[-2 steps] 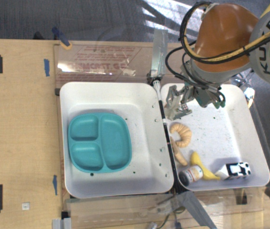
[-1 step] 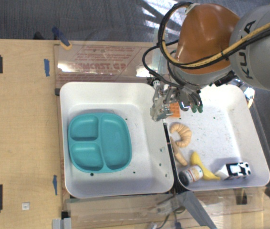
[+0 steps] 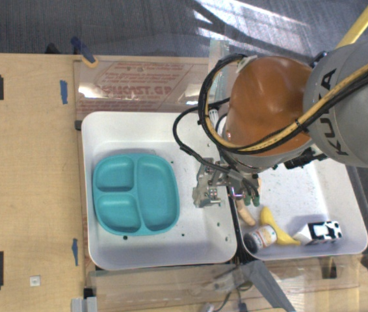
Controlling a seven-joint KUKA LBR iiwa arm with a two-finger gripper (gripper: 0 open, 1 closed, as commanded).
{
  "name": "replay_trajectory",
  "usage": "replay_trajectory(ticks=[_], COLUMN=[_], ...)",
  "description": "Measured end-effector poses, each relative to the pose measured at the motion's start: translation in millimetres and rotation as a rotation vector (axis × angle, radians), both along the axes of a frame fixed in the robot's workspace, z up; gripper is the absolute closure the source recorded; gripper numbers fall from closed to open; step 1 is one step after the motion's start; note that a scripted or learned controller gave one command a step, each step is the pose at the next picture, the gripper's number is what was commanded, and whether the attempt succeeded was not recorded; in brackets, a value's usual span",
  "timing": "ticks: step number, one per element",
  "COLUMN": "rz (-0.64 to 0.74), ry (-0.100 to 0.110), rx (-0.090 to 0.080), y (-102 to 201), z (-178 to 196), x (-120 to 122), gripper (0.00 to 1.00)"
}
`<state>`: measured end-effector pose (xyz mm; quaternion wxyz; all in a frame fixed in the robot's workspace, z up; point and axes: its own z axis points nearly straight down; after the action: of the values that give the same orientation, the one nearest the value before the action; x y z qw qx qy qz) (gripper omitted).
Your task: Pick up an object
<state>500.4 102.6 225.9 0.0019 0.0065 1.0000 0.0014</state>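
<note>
The things to pick lie in the right white bin, crowded in its near left corner: a yellow plastic banana, a small round can with a white and red label that touches the banana, and a pale tan stick-shaped piece just beside the bins' shared edge. A small black and white box lies a little apart to the right. I think they rest there simply because loose objects slide to the low corner.

The metal two-finger gripper hangs over the shared edge, above the right side of the left white bin, near the objects but not on them. Whether it is wide or narrow I cannot tell.

A turquoise plastic divided plate lies flat in the left bin.

The grey arm carries the letters "KUKA". Red print on the clear sheet behind the bins is unreadable.
</note>
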Motion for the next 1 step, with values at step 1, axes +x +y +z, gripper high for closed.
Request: replay_trajectory(ticks=[1], rz=[-0.298], ry=[0.005], rx=[-0.001], y=[75.0], z=[-36.5], x=[-0.3], gripper=[1.0])
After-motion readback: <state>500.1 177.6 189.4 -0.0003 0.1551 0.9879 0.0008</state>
